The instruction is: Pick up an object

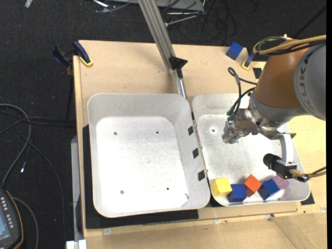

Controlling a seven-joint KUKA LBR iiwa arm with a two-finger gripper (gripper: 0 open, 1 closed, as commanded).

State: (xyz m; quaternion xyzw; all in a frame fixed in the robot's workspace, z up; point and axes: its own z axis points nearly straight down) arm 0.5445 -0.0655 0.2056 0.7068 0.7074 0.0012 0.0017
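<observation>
- Writing: "KU" in black on the grey arm (pixel 306 82) at right edge — rest cut off.
- Count: 2 white bins — left bin (pixel 104 113), right bin (pixel 207 105). In right bin's near edge: 1 yellow block (pixel 221 185), 2 blue blocks (pixel 238 192), 1 orange block (pixel 252 183), 1 pink block (pixel 281 182).
- Gripper (pixel 231 134) over right bin's mid floor; blocks well apart from it, toward near edge.
- Jaws: can't tell gap; nothing seen held.

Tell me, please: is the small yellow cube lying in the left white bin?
No, the small yellow cube lies in the right white bin, at its near edge beside a blue cube.
</observation>
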